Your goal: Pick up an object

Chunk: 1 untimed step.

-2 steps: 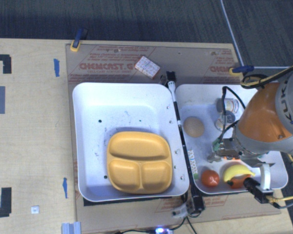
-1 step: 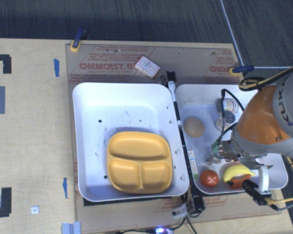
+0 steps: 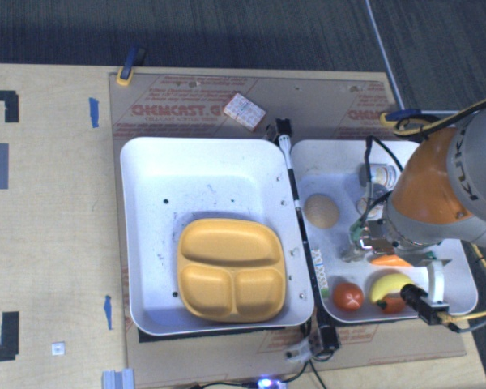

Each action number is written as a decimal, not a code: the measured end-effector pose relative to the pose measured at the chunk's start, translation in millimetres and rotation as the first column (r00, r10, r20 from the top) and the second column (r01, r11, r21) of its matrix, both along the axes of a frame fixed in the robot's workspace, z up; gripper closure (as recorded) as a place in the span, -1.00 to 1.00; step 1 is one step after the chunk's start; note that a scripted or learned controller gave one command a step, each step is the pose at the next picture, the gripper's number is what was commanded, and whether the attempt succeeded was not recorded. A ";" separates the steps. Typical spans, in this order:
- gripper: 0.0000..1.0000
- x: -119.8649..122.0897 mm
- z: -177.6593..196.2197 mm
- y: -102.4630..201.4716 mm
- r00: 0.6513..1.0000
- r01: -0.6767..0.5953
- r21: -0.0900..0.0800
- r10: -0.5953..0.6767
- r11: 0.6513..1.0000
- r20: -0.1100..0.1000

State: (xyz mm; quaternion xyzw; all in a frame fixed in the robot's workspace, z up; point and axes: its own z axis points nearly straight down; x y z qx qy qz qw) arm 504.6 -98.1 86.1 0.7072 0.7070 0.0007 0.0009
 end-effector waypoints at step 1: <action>-1.00 0.2 -0.2 -0.1 1.000 0.000 -0.001 0.000 1.000 0.001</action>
